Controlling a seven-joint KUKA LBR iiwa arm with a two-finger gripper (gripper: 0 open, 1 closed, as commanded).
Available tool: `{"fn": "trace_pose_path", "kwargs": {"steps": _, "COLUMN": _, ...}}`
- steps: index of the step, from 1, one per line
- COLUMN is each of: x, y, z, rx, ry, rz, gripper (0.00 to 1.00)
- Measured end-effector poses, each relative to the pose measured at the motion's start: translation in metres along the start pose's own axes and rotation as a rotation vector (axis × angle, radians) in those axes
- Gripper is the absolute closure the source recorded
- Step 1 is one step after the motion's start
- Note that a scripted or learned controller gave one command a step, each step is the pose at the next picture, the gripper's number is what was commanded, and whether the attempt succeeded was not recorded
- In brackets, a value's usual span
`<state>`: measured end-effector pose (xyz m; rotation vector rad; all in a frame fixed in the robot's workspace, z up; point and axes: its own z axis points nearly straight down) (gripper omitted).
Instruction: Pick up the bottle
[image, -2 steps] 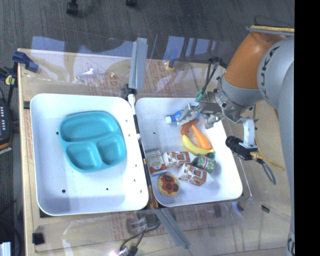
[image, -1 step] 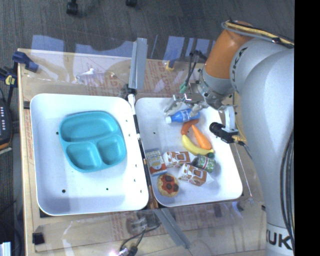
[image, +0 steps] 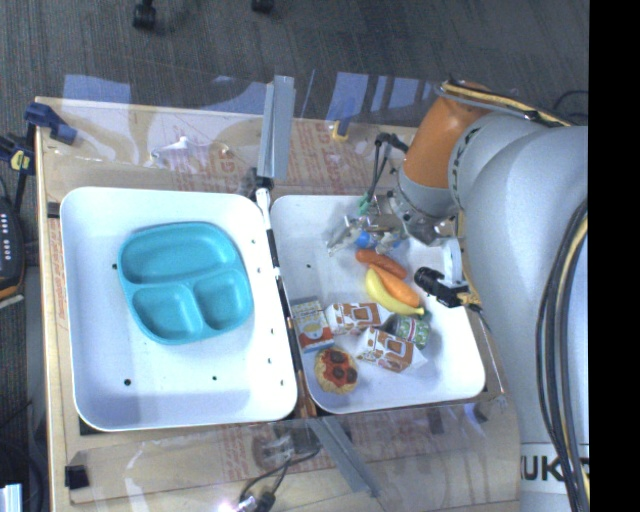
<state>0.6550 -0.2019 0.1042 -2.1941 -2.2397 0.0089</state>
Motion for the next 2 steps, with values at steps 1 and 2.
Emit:
{"fn": "trace_pose_path", "kwargs": {"steps": 1, "x": 0.001, "y": 0.001, "z": -0.01, "rx": 0.0, "ry": -0.002, "rz": -0.007, "gripper": 1.0}}
{"fn": "trace_pose_path", "kwargs": {"steps": 2, "x": -0.007, "y": -0.011, "z": -0.109, "rx": -0.01, "ry": -0.004, "rz": -0.368, "gripper": 1.0}}
